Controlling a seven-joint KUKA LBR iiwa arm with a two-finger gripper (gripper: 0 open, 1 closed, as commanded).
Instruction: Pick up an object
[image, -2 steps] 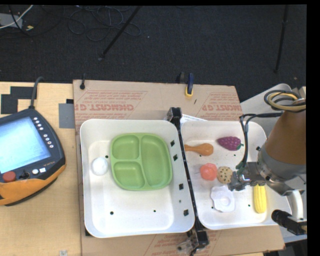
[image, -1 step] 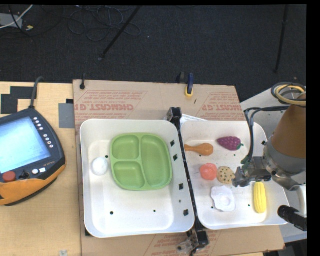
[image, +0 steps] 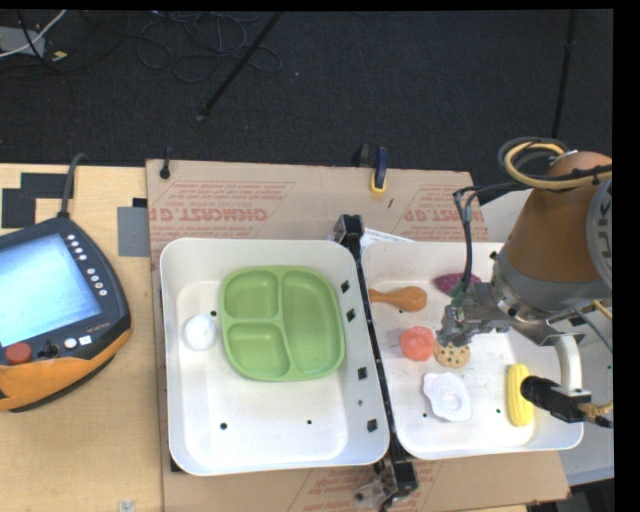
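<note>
Upside-down red print on the cardboard

The cardboard sheet (image: 260, 195) under the bins carries red lettering, upside down from here, seemingly "CHEMCAST ACRYLIC" on the left; a second red print at right is too cut off to read.

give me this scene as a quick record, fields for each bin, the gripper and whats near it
left bin: green divided plate, white ball at the plate's left
right bin: toy drumstick, red ball, cookie, toy fried egg, toy corn cob, purple item partly hidden
gripper: low over the right bin, just above the cookie
holding: nothing visibly held
left of bench: control pendant
</note>
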